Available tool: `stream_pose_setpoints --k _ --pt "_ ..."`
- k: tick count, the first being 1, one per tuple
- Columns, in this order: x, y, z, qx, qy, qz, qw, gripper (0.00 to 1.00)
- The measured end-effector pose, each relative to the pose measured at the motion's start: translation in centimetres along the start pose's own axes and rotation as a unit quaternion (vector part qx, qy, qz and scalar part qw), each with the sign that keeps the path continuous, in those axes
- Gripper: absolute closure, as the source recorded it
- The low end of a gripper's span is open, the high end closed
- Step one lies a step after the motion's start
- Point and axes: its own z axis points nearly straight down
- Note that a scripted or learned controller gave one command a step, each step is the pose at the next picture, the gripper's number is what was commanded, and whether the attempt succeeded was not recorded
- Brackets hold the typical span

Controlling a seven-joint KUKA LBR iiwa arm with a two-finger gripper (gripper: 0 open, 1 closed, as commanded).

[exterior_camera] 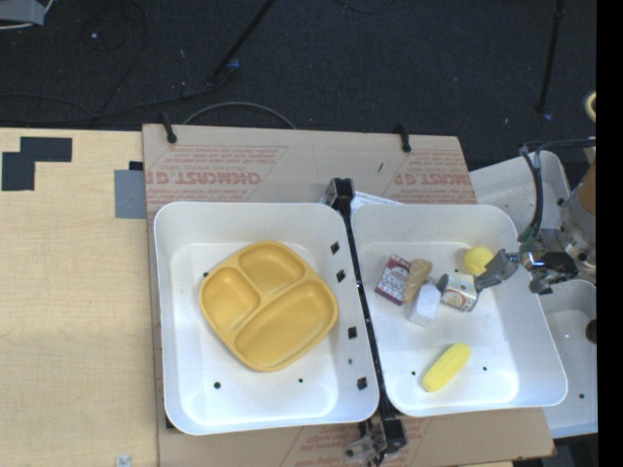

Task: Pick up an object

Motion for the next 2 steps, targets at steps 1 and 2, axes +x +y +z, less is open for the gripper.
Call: stream_pose_setpoints --k 1,2 --pt "0.5 -0.5 4.5 0.003 0.001 0.000 1.0000 0.00" --pt "1.0 -1.5 10.3 0.003 0.002 0.000 1.0000 0.00"
